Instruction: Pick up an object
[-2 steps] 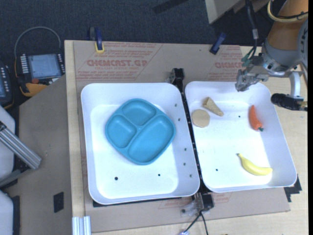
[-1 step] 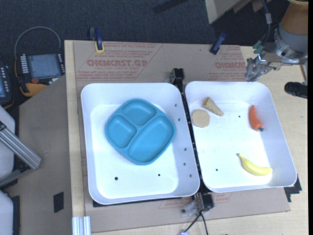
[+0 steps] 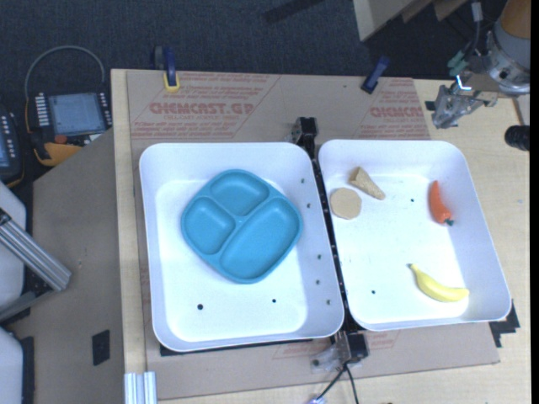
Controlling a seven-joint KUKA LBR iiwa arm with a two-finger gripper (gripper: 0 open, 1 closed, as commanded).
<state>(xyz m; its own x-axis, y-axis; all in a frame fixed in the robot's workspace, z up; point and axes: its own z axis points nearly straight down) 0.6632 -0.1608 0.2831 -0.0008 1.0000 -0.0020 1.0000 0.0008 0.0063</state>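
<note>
Your gripper [image 3: 448,108] hovers past the right bin's [image 3: 396,151] far corner; whether its jaws are apart, you cannot tell. Banana [image 3: 438,285], carrot [image 3: 439,202], round cookie [image 3: 344,203] and wedge [image 3: 367,183] lie inside. Low, curved shapes may slip from a shallow grasp.

The hand [image 3: 448,108] is bare grey metal with a dull sheen. Below it, the right bin [image 3: 480,225] is smooth white plastic with a soft gloss; the left bin [image 3: 160,251], farther from the hand, has the same finish. The divided plate [image 3: 242,224] in the left bin is smooth blue plastic, semi-matt. The banana [image 3: 438,286] looks like glossy yellow plastic. The carrot [image 3: 439,202], nearest the hand, is smooth and orange. The round piece [image 3: 344,203] and wedge [image 3: 366,183] are matt tan. The table [image 3: 253,112] is covered in matt brown printed cardboard.
</note>
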